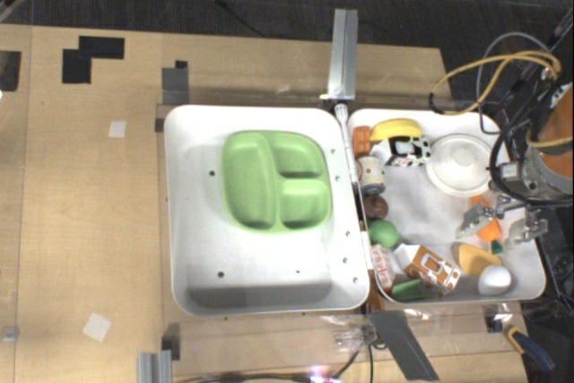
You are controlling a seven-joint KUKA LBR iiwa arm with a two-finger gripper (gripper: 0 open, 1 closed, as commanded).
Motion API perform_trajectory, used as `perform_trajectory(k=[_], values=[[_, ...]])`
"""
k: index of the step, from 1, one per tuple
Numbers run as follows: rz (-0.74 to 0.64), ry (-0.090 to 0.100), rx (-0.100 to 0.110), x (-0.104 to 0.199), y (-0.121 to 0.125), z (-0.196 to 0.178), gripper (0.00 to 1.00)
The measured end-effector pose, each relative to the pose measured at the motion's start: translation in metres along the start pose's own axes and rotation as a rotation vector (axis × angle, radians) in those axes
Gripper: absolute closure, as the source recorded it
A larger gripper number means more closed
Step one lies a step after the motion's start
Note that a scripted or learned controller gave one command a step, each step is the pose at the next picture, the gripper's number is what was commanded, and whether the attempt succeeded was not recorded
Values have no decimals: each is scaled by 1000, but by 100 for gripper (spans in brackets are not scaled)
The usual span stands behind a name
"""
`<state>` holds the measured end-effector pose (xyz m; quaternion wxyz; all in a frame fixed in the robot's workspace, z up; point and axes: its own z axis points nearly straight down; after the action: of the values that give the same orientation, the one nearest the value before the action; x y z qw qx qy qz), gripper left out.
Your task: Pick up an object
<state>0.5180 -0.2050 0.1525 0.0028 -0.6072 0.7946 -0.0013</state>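
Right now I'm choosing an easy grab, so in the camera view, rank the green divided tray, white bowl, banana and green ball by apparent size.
1. green divided tray
2. white bowl
3. banana
4. green ball
The banana and ball are close, so that order is unsure.

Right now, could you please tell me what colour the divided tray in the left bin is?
Light green; the divided plastic tray shows clearly in the camera view.

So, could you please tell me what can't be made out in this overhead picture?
- Pincer, camera view: small and dark among cables; whether it is open or shut, or touches the orange piece beside it, can't be told.
- Arm: cut off by the right edge.
- Carton: print too small to read.
- Dark round thing by the right bin's left wall: too blurred to identify.
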Motion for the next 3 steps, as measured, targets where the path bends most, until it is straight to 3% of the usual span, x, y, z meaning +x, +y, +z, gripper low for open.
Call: perform_trajectory(k=[1, 2, 3], values=[[-225, 1, 2, -6, -23, 54, 0], [-192, 3, 14, 7, 24, 60, 0], [-210, 3, 15, 7, 24, 60, 0]])
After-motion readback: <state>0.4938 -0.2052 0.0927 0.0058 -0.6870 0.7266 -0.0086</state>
